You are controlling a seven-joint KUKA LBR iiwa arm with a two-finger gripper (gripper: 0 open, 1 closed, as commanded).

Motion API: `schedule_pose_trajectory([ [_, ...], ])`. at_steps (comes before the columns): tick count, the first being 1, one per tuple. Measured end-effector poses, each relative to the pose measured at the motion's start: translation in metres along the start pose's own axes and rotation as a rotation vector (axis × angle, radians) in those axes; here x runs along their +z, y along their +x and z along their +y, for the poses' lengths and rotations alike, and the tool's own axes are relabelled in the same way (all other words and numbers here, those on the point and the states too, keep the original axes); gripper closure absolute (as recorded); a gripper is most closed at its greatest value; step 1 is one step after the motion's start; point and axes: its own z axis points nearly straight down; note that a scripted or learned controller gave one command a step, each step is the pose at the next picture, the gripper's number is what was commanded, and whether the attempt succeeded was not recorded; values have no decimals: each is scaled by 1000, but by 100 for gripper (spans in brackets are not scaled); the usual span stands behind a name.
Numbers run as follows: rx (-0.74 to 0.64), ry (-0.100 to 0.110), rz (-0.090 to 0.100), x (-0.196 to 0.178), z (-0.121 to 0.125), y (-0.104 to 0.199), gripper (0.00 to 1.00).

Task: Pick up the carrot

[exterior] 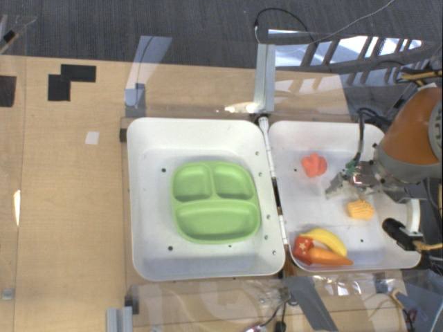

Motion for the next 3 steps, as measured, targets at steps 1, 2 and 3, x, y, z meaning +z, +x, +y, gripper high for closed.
schedule_pose_trajectory([
  [1,-46,7,-9,-68,9,-6,0],
  [2,-198,-9,-16,-2,-33,-17,0],
  [3,-477,-2,-16,12,-43,-43,0],
])
